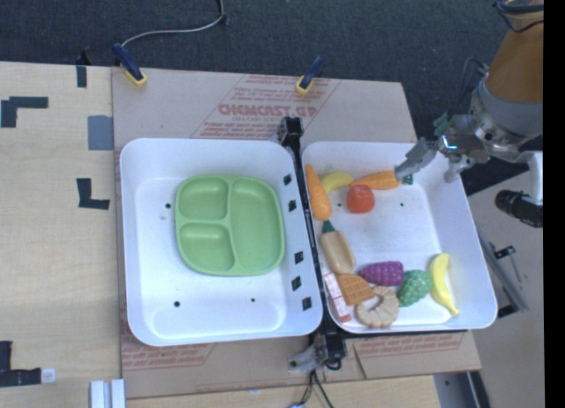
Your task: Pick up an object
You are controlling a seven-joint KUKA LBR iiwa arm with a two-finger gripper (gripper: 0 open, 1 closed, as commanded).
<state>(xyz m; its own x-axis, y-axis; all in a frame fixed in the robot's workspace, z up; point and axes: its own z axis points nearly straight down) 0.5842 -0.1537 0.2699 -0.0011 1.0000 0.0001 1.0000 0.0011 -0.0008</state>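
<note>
1. Gripper (pixel 413 168) is hovering at the far right corner of the right bin (pixel 459 247), its grey fingers reaching left toward a carrot (pixel 380 180); whether they are spread or pressed together I cannot tell, and whether they are touching the carrot is unclear.
2. That carrot, a smooth orange taper, is lying with its long axis roughly left to right, one end beside the gripper, the other near a round red tomato (pixel 359 198).
3. A second carrot (pixel 318 192) is lying along the bin's left wall, its long axis running away from the camera, with a small yellow piece (pixel 336 181) just beside it.
4. Nearer the camera, a tan bread roll (pixel 336 251), a waffle-textured cracker (pixel 351 287), a knobbly purple grape bunch (pixel 381 272), a pale pretzel-like ring (pixel 377 310), bumpy green broccoli (pixel 415 287) and a curved yellow banana (pixel 442 283) are clustering together.
5. A green plate (pixel 231 225) with three compartments, smooth plastic with rounded corners, is sitting in the left bin (pixel 141 247).
6. Both bins are resting on brown cardboard (pixel 256 110) with red print.
</note>
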